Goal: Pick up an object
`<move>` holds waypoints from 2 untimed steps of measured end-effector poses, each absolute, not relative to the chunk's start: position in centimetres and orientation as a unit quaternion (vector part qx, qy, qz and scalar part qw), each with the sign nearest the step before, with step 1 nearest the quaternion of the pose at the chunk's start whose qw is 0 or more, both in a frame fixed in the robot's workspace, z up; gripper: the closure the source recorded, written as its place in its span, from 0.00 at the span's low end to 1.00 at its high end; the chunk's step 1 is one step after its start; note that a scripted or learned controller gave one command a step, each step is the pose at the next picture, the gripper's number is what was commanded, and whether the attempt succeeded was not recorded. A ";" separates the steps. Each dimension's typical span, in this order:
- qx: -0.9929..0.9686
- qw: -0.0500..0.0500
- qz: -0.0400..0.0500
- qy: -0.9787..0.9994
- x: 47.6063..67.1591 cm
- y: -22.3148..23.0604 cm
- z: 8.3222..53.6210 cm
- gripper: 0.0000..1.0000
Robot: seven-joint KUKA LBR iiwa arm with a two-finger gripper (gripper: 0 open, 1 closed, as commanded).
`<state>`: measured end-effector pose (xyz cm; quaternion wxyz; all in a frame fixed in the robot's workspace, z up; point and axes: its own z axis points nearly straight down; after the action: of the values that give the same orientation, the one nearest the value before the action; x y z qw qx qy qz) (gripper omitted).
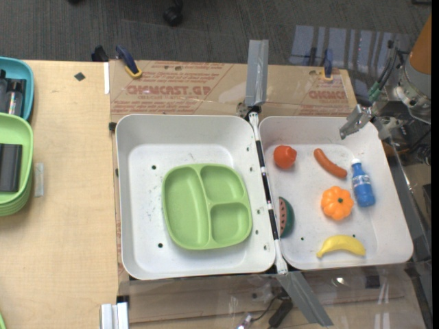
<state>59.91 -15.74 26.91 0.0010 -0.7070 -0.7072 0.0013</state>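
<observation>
The right bin (391, 249) holds a red tomato (285, 156), a brown sausage (330, 163), a blue bottle (362, 184), an orange pumpkin (337, 203), a yellow banana (341, 247) and a watermelon slice (285, 216) against its left wall. My gripper (357, 120) hangs over the bin's far right corner, above and to the right of the sausage and apart from every object. Nothing is visibly held in it.
A green divided plate (208, 205) lies in the left bin (134, 184). A metal divider post (257, 81) stands behind the seam between the bins. Green and teal trays (15, 156) sit at the bench's left edge. Cardboard (178, 84) lies behind the bins.
</observation>
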 end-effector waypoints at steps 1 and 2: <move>-0.707 0.001 0.002 -0.708 59.9 -15.8 27.7 1.00; -0.871 0.002 0.003 -0.491 55.7 -12.4 23.1 1.00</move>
<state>55.65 -12.36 23.14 0.0016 -0.8709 -0.4914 0.0026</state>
